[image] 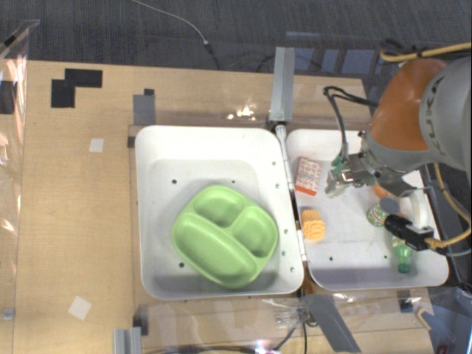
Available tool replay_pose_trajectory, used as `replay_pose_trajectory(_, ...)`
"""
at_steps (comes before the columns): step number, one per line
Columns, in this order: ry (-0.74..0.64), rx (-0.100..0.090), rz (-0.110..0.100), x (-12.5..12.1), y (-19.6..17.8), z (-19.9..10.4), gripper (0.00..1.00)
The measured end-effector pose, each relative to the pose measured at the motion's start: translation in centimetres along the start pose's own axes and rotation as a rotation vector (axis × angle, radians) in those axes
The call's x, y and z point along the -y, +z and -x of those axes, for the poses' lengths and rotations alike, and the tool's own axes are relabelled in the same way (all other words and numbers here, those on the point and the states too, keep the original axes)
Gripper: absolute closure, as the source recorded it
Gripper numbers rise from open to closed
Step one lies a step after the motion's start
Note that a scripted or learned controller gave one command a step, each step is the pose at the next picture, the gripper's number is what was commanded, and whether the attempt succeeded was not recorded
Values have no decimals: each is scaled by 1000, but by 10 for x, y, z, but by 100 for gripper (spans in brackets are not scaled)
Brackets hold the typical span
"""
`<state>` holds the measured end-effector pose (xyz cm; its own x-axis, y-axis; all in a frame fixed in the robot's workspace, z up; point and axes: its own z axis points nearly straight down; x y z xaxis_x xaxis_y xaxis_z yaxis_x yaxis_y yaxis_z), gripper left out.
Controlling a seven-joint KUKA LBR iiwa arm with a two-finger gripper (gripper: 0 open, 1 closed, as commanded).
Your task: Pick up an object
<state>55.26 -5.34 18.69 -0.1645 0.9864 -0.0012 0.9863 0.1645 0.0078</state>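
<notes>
1. Near edge of the right bin [346, 271]: one small green bottle-like item [403, 257] by the near right corner. Just beyond it, a black-and-white part [411, 227] that may belong to the arm's tooling; cannot tell.
2. Near half of the left bin [147, 220]: one green divided plate [225, 234], three compartments, resting tilted toward the near edge. Too wide for a two-finger pinch except at its rim.
3. Right bin, against its left wall: one yellow ridged piece [313, 226], corn-like, lying free. Judged the easiest target: apart from everything else.
4. Beyond it, toward the far left corner: one small printed packet [308, 175], red and white, lying flat. A flat packet gives the fingers little to bite.
5. Right side of the same bin: one round greenish item [379, 215] and a sliver of orange [380, 192], partly under the wrist.
6. Gripper [341, 175] hangs above the bin's middle, just right of the packet. Jaw state: cannot tell; nothing seen between them.
7. Advice: centre over the chosen item, descend straight, keep off the wall.
</notes>
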Motion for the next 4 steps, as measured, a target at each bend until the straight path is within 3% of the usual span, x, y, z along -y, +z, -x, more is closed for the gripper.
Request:
replay_pose_trajectory(1,753,1,-8,42,3,-34,100)
replay_pose_trajectory(2,1133,1,-6,51,-46,-86,100)
replay_pose_trajectory(3,720,1,-6,53,-56,-72,100)
replay_pose_trajectory(4,402,0,-7,50,-62,-91,100)
